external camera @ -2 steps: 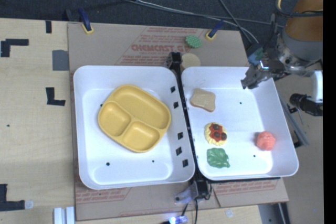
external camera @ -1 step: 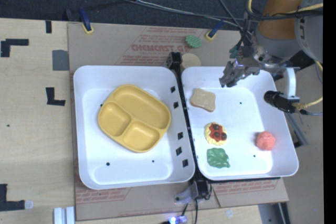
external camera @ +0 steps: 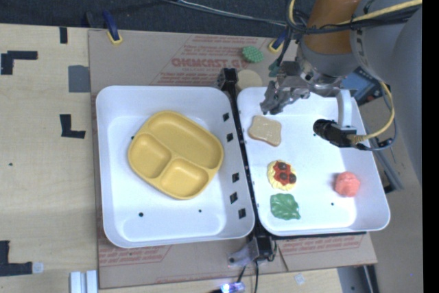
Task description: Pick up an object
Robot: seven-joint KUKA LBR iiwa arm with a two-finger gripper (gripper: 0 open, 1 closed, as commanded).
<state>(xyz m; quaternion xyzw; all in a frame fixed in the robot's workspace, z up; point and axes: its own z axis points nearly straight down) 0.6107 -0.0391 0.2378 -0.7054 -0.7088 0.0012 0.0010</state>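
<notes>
In the right bin [external camera: 363, 216] lie a tan slice of toast [external camera: 265, 130], a small yellow disc with red pieces on top [external camera: 281, 175], a green leafy piece [external camera: 284, 206] and a pink lump [external camera: 347, 184]. My gripper [external camera: 271, 105] hangs over the bin's back left corner, just above and behind the toast, fingers pointing down-left. Nothing shows between the fingers. The left bin [external camera: 116, 216] holds a yellow divided plate [external camera: 175, 154].
A small green toy [external camera: 252, 53] lies on the cardboard behind the bins. Black clips run along the divider [external camera: 236, 147] between the two bins. Cables cross the dark surface at the back.
</notes>
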